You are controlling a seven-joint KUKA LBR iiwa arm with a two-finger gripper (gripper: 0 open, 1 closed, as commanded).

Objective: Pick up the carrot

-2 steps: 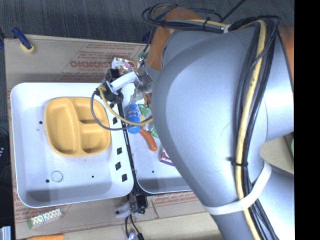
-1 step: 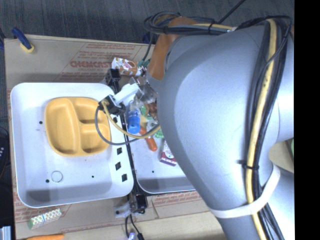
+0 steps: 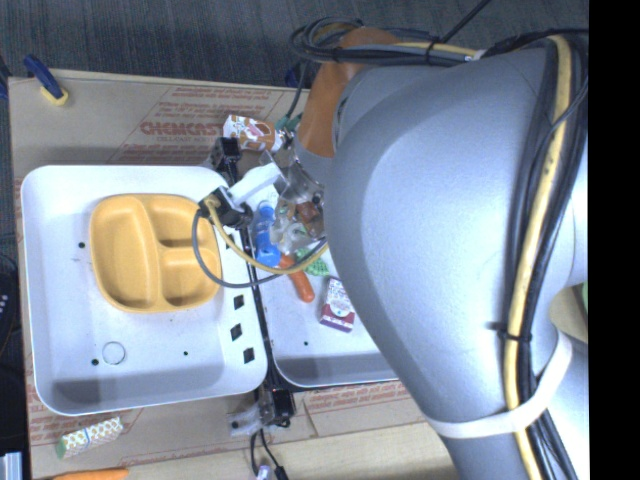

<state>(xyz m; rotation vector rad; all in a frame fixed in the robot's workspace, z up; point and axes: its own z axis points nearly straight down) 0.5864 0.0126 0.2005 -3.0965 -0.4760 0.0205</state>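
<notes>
Reaching over the right bin (image 3: 330,373), gripper (image 3: 288,223) poised above the carrot (image 3: 301,285) for picking; jaw state impossible to tell.

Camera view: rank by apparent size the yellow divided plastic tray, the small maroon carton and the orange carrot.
1. Yellow divided plastic tray, in the left white bin: clearly largest.
2. Small maroon carton.
3. Orange carrot.
Carton and carrot look close; the carrot's upper end is hidden under the arm's wrist, so that order is unsure.
</notes>
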